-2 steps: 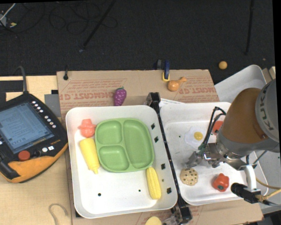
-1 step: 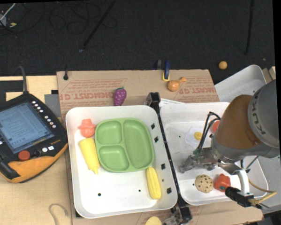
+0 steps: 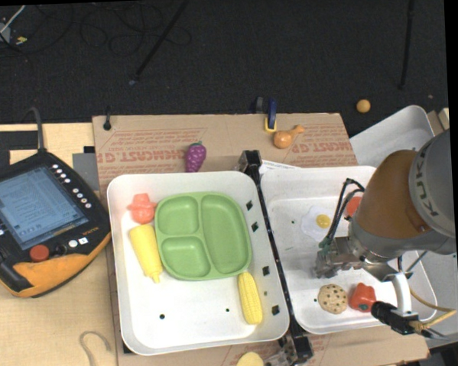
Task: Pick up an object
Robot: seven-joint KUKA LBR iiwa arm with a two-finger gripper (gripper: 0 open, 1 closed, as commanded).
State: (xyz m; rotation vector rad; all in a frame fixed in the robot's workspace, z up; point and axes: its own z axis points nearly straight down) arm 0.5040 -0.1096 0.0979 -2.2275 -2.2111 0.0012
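Note:
My gripper (image 3: 327, 263) is low in the right bin (image 3: 297, 305), near its middle, on the end of the grey arm with the orange band (image 3: 391, 200). Just below it lie a round chocolate-chip cookie (image 3: 332, 298) and a red piece (image 3: 363, 295). A flat fried-egg piece (image 3: 320, 221) lies above the gripper, and a red-orange item (image 3: 354, 205) peeks out from behind the arm. Nothing can be seen held in the gripper.
The left bin (image 3: 183, 326) holds a green divided plate (image 3: 201, 235), a yellow banana-like piece (image 3: 146, 251), a corn cob (image 3: 250, 297) and a pink toy (image 3: 141, 208). A purple grape toy (image 3: 195, 155) and an orange pear-like toy (image 3: 286, 137) lie on the cardboard behind. A teach pendant (image 3: 39, 219) sits at left.

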